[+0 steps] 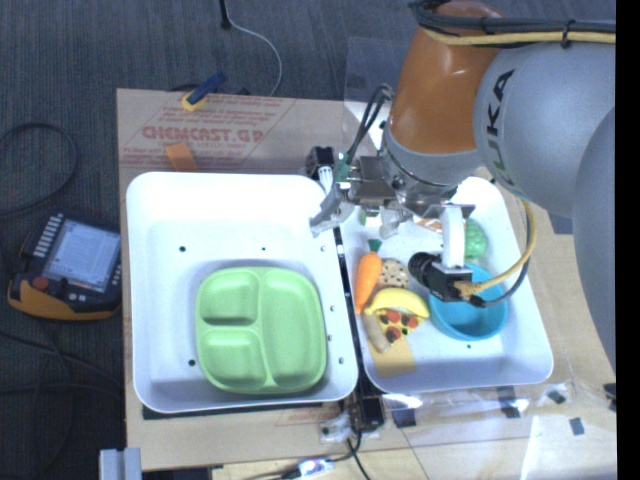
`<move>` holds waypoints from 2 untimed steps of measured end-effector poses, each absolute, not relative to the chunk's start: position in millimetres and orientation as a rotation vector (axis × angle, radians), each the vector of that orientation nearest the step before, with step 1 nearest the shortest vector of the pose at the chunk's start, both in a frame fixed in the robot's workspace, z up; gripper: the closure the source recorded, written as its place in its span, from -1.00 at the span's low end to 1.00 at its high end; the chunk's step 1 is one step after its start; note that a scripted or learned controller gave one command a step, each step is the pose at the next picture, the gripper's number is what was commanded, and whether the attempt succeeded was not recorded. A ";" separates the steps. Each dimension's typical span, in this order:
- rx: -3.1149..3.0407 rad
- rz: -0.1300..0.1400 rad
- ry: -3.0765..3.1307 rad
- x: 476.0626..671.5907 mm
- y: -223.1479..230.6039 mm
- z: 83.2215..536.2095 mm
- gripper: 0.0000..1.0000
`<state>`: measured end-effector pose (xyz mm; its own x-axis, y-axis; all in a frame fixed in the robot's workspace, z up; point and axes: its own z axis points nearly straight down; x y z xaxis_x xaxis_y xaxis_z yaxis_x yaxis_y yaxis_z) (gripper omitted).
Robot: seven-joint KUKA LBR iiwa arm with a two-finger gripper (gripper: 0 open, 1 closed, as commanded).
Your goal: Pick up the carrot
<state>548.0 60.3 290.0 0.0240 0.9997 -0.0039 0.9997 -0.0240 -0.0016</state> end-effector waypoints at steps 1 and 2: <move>2.232 -0.008 2.209 526.1 -11.5 275.8 -1.00; 2.234 -0.018 2.221 548.8 -30.0 178.1 -1.00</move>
<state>548.8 -30.0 178.1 0.0058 1.0000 -0.0024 0.9999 -0.0058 -0.0142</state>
